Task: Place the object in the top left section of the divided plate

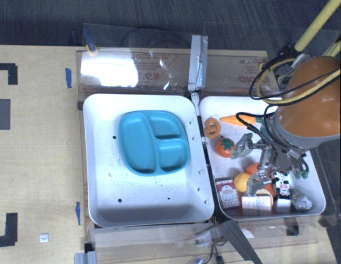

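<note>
One gripper [263, 174] hangs low in the right bin [316, 187], over a crowd of little toys. We cannot tell if it is squeezing something or has let go, because the metal parts and wires hide that spot.

Just left of the gripper we count one yellow round fruit [242, 181], with a small orange piece [251, 169] peeking out above it. Below the gripper there are two little boxes side by side: one with a red label [228, 194] and one white box [257, 203]. To the right of them sit some small dark and white bits [283, 189] and one grey lump [302, 203]. We cannot tell which toy is the one to move.

Further up we see one red tomato with a green top [224, 146], one orange ring [212, 127] and one carrot [235, 120]. The carrot lies across the bin, thin end pointing left, fat end tucked under a black cable [250, 116].

One blue plate [138, 142] lies alone in the middle of the left bin [104, 197] — well apart from the gripper. It has three parts: one big part on the left and two small parts on the right, one above the other. Between the two bins run their raised white rims [202, 147] — they touch there.
</note>
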